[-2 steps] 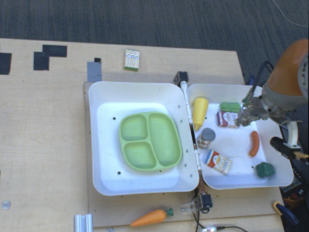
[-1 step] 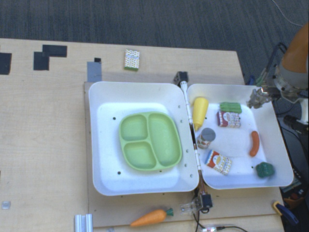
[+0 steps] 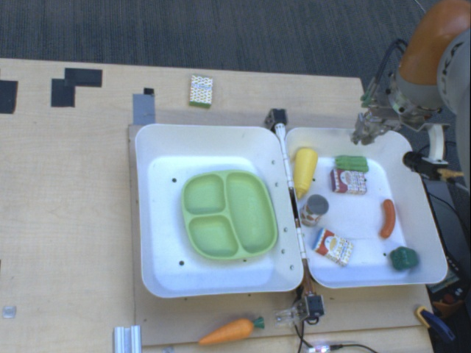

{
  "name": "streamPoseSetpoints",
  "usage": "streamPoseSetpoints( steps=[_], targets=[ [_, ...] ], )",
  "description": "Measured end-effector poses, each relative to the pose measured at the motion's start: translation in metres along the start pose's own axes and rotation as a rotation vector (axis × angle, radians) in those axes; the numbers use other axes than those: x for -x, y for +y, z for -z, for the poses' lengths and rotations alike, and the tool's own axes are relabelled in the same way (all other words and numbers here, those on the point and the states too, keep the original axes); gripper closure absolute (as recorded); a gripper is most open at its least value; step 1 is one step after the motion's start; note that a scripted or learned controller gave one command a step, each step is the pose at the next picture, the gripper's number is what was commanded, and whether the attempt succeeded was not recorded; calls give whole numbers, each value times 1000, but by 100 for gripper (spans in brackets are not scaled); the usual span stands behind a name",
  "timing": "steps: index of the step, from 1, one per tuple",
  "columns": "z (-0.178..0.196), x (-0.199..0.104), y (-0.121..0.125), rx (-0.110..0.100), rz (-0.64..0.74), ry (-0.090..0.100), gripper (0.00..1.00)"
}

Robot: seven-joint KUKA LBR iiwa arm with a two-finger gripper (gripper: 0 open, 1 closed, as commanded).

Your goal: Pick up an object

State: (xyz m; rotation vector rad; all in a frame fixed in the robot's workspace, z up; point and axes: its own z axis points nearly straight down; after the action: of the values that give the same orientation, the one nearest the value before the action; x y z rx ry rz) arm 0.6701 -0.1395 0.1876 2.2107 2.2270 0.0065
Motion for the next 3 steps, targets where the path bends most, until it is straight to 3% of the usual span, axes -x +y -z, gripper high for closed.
streamPoseSetpoints(
  steps=[1,2,3],
  targets=[
    [61,-133,1,0,0,2,100],
    [61,-132,0,-2,-1,0,0],
    [-3,-81,-79,-5,-5,-1,0]
  ],
)
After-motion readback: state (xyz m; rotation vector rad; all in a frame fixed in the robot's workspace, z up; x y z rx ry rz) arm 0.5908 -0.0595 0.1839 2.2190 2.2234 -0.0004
